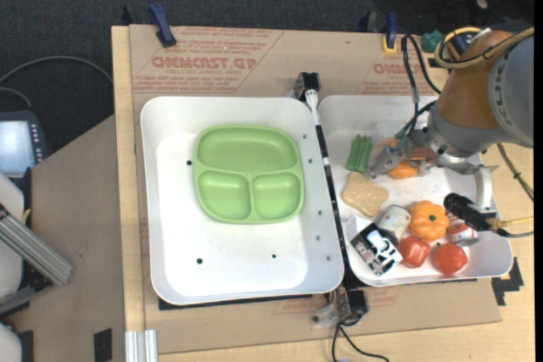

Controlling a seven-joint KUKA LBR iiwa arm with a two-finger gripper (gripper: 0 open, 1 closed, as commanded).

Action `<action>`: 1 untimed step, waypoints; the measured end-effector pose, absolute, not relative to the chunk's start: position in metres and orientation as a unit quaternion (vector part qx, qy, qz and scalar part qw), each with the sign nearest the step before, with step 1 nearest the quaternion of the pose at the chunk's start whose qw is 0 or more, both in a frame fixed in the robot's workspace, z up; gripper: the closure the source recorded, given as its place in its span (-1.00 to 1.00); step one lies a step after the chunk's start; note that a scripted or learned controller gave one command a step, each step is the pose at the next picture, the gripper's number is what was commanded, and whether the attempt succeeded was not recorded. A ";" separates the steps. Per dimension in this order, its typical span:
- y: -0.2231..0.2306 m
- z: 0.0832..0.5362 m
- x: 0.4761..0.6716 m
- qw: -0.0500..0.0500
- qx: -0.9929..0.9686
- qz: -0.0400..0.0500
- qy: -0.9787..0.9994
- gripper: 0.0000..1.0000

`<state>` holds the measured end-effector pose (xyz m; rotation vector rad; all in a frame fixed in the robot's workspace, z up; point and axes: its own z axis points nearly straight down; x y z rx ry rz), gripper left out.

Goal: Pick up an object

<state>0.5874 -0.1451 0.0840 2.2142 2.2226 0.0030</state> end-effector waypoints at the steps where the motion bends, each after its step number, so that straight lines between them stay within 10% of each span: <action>1: -0.109 0.083 0.659 -0.015 0.710 -0.019 0.704 -1.00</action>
